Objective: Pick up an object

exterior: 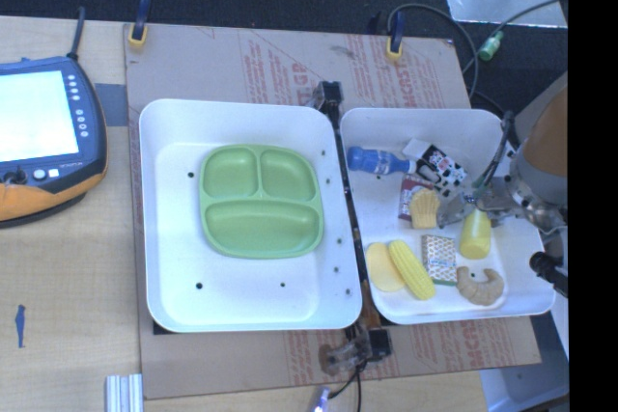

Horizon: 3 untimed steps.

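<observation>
Nothing's picked up yet as far as I can see — the whole grab is left to do. The gripper [486, 200] sits low at the right bin's [386, 123] 3 o'clock side, just beside the yellow bottle [474, 235]. Can't tell its state. Corn cob [410, 269] and blue bottle [377, 160] lie loose — candidates too.

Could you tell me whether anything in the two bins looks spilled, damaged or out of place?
Nothing stands out. The green divided plate lies flat in the left bin, and the toy foods sit loosely jumbled inside the right bin.
</observation>
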Each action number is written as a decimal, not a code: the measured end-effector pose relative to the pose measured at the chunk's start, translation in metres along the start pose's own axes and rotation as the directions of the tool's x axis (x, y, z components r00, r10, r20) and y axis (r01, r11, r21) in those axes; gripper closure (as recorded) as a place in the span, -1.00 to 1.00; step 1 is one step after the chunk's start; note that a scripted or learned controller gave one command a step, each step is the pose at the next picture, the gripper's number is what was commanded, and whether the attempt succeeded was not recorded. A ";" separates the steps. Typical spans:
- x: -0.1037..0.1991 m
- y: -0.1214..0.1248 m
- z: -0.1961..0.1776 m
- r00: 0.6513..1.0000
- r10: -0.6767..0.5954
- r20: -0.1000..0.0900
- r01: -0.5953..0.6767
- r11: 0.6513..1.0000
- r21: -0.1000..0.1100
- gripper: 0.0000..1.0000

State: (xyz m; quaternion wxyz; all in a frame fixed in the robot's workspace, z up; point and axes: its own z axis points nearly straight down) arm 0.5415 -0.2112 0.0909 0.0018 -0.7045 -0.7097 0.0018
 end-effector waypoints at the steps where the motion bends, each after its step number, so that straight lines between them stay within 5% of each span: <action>1: -0.001 0.000 -0.011 1.000 -0.002 0.001 0.002 1.000 -0.001 1.00; 2: 0.096 0.006 -0.102 1.000 0.002 -0.001 -0.002 1.000 -0.004 1.00; 3: 0.161 -0.014 -0.145 1.000 0.004 -0.002 -0.004 1.000 -0.004 1.00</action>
